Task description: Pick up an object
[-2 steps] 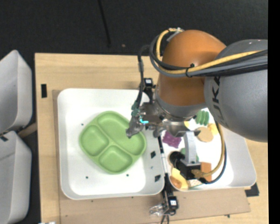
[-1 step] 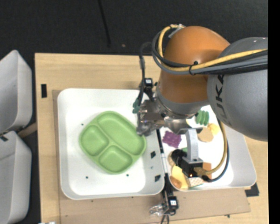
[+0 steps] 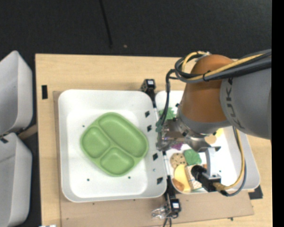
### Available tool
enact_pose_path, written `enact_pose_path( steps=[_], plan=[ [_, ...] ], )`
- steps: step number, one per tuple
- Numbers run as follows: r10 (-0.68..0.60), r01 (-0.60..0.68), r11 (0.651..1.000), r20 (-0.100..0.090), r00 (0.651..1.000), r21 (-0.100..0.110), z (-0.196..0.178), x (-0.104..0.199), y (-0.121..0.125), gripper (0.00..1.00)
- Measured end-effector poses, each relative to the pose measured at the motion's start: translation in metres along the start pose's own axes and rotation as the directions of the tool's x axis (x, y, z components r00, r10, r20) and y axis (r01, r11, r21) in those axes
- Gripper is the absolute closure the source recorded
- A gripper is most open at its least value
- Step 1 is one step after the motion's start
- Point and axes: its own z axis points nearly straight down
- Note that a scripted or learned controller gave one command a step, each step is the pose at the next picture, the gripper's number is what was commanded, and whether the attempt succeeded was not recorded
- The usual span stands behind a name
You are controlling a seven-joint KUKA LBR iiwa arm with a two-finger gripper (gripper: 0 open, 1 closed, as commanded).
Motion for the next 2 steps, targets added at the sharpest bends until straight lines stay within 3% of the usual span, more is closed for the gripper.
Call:
enact_pose_path(
  steps=[1, 2],
  plan=[
    [-0.015, 0.015, 1.000, -0.007, 1.000, -0.021, -0.1391, 0.0483, 0.0007, 1.00],
    [-0.016, 0.016, 1.000, -0.001, 1.000, -0.008, -0.1418, 0.0448, 0.0004, 1.00]
  ],
)
